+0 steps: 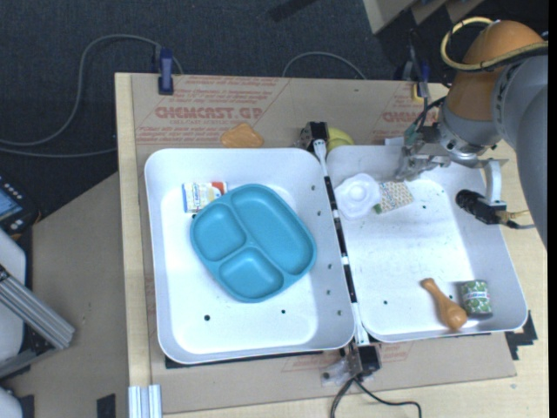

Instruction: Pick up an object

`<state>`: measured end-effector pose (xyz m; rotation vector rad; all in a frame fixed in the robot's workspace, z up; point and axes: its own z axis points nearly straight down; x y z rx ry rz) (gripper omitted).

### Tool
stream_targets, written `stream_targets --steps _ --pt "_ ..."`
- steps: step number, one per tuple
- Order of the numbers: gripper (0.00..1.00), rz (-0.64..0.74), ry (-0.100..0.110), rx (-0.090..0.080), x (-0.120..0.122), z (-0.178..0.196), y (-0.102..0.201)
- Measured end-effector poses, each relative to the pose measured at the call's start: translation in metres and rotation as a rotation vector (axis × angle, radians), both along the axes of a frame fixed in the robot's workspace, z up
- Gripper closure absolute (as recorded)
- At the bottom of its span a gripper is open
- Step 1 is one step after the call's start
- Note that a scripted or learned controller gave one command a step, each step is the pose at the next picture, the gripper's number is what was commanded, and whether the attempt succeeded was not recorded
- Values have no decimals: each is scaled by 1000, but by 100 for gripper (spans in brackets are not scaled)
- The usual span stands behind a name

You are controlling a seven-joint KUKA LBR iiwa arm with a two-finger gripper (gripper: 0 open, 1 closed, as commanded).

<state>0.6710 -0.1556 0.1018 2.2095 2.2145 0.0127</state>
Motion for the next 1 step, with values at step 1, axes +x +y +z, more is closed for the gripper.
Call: stream_targets --steps 1 --pt "0 0 2 1 -1 -1 0"
